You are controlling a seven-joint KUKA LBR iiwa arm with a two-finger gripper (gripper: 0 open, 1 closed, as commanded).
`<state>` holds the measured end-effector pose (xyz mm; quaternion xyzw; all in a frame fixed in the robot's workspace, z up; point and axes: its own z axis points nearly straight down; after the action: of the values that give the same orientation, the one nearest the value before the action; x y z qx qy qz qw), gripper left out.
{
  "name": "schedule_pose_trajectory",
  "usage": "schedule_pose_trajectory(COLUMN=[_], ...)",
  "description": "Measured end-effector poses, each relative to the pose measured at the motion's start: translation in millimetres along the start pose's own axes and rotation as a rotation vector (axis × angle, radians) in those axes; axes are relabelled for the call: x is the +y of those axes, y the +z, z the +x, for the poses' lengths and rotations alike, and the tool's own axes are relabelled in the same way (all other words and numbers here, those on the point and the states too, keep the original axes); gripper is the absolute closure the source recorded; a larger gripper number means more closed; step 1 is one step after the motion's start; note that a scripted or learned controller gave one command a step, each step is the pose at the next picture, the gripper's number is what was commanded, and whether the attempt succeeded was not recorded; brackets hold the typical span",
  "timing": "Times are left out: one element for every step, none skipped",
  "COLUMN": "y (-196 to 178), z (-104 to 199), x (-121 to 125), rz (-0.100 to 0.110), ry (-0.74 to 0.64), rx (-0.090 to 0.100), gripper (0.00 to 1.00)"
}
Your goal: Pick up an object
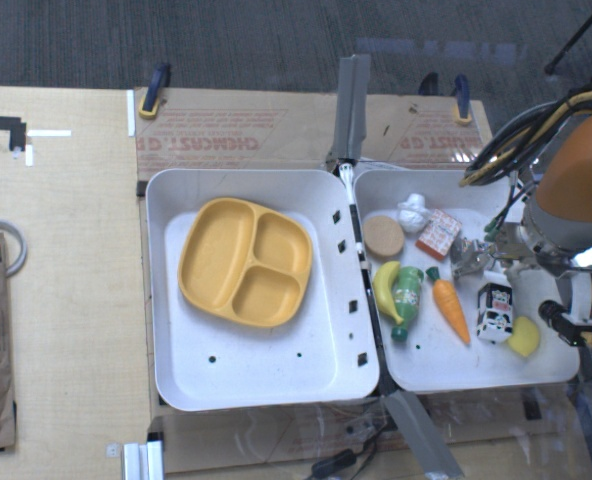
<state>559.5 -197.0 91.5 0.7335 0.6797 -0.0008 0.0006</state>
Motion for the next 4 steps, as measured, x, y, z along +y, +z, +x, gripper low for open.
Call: schedule_pose_trajectory(y=[-0.1, -9.0, -145.4, -16.4], z=[31.6, 30.8, 90.6, 56.5], x=[-21.5, -21.3, -0.9, 1.9], rz=[0.001, 0.0, 0.0, -0.002], ry=[-0.299, -0.296, -0.351, -0.492], rx=[0.001, 0.0, 0.0, 0.0], gripper=[0.0, 1.0, 1.0, 1.0])
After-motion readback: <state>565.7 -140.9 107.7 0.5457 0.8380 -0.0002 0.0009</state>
